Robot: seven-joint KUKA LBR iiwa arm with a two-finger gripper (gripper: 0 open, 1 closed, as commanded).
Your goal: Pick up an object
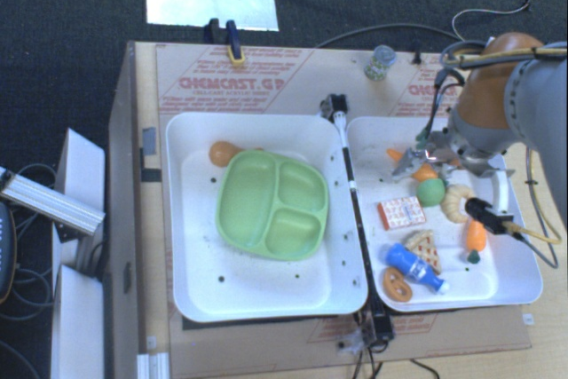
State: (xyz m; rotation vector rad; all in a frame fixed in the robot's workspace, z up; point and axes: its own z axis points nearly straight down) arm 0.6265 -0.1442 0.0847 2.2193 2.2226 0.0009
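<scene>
A grey arm reaches into the right white bin (524, 284), its two-finger gripper (415, 162) low over toy food — whether the tips are spread or pinched, I cannot tell. Just beside it lies a small green plastic ball (430, 191): probably light, hard and slippery, likely best taken across its middle.

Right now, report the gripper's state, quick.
Gripper: low in the right bin, beside the green ball; open or shut cannot be told, and nothing is seen held.
</scene>
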